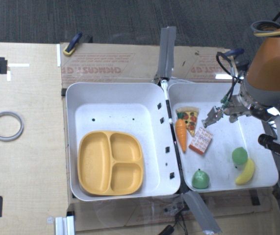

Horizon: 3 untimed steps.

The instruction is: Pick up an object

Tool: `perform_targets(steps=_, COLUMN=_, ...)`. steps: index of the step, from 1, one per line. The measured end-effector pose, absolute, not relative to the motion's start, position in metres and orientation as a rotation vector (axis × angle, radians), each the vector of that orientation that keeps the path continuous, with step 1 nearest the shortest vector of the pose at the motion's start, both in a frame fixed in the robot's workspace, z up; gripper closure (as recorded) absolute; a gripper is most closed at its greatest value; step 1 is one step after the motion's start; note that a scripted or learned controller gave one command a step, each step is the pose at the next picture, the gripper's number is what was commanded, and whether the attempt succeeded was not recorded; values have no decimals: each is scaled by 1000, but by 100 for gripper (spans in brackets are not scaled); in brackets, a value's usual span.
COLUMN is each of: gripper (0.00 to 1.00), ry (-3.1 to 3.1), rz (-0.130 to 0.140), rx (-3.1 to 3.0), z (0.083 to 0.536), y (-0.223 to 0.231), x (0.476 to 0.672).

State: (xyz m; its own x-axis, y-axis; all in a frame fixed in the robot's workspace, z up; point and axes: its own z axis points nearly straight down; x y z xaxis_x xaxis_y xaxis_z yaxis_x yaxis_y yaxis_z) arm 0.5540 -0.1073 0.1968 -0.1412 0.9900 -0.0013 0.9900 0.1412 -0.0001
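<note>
Pale wood surface point(27, 82) bearing tape roll point(6, 126), cardboard point(115, 65) behind two bins point(73, 106), dark carpet point(105, 9) beyond, pincer point(213, 117) above right bin, grip state unclear

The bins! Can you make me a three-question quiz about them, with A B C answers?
1. Where is the yellow divided plate?
A. left bin
B. right bin
C. on the cardboard

2. How many things lie in the right bin?
A. three
B. four
C. six

3. What is the gripper doing?
A. hanging above the right bin
B. resting on the plate
C. holding the banana

Answers:
1 A: the plate sits in the left bin.
2 C: pizza slice, carrot, snack packet, two green fruits, banana.
3 A: it hangs near the packet; the banana lies far off.
</note>
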Motion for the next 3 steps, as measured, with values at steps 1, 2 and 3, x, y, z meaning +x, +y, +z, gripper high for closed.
perform_targets(steps=1, gripper=0, ry=2574, rz=-1, rx=1801, z=92, y=-97, x=568)
perform_targets(steps=2, gripper=100, ry=2570, rz=-1, rx=1806, z=101, y=-98, x=568)
perform_targets(steps=3, gripper=100, ry=2471, rz=-1, rx=1938, z=192, y=-51, x=625)
